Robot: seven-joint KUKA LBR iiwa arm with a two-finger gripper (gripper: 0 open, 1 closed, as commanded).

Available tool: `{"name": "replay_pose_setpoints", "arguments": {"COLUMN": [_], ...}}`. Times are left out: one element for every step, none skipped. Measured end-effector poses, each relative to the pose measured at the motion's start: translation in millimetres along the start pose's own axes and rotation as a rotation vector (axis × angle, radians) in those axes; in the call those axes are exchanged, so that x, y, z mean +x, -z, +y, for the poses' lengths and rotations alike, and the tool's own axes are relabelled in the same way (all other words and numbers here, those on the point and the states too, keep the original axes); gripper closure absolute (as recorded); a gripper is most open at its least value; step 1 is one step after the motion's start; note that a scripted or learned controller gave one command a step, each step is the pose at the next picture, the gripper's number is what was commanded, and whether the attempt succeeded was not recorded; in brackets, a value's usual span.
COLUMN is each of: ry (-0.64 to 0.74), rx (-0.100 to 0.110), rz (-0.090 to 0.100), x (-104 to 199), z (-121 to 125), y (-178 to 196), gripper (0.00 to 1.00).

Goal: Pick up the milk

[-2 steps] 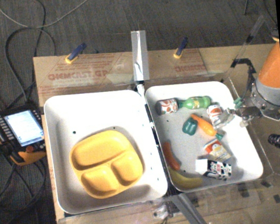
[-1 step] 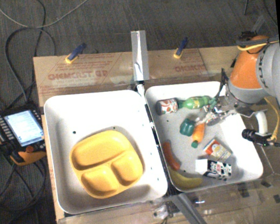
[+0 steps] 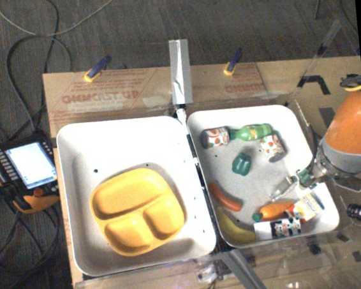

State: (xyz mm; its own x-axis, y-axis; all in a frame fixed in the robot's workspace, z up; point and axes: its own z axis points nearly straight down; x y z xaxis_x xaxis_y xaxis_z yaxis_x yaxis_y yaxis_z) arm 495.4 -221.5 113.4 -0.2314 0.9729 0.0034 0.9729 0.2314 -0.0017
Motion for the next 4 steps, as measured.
{"name": "replay_pose_setpoints", "arguments": {"ry": [0.016, -0.075, -0.073, 0.035], "rx": [-0.013, -0.006, -0.001, -0.001], "rz": [-0.008, 0.005, -0.001, -0.010], "x": [-3, -29, -30, -2], "z": [72, 158, 157, 178], "y": [-23, -22, -11, 72], "gripper": [0.00, 0.00, 1.00, 1.00]}}
